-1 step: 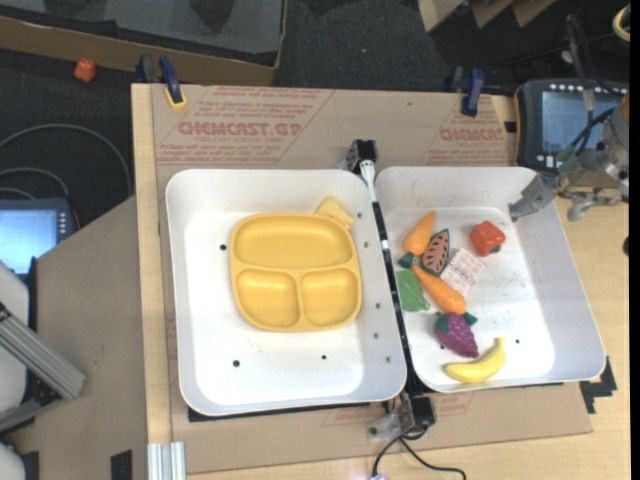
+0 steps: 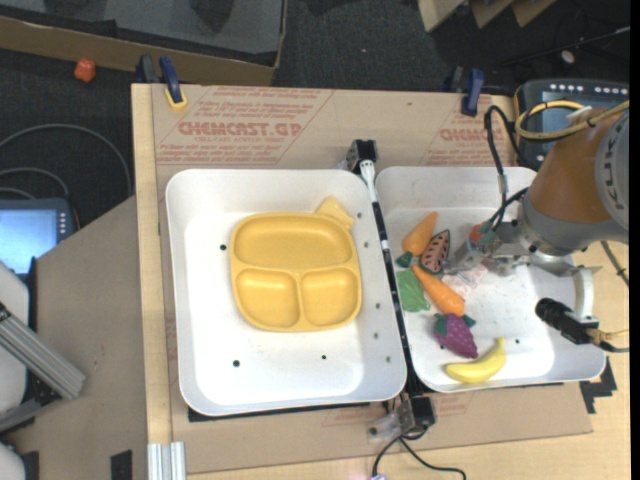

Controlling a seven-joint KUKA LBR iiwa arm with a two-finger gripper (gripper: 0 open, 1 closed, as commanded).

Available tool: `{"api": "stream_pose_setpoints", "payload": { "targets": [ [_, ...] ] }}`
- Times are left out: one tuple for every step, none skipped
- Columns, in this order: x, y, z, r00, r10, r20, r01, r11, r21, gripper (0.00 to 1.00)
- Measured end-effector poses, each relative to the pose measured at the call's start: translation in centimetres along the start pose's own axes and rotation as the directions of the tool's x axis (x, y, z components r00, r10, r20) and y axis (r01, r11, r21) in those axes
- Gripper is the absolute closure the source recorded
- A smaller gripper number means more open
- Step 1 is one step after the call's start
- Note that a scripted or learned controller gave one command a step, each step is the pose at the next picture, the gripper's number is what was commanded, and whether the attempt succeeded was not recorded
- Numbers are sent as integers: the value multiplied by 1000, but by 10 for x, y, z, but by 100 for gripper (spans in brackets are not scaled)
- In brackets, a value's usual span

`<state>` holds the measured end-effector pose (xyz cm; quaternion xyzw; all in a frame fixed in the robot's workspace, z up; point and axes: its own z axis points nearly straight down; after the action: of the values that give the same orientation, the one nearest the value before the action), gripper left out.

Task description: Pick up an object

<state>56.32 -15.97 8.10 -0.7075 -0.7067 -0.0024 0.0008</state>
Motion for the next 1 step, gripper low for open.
{"api": "stream_pose_setpoints", "payload": {
  "targets": [
    [56,-66,-7,1000,0,6,0,1000,-7,0]
  ]
}}
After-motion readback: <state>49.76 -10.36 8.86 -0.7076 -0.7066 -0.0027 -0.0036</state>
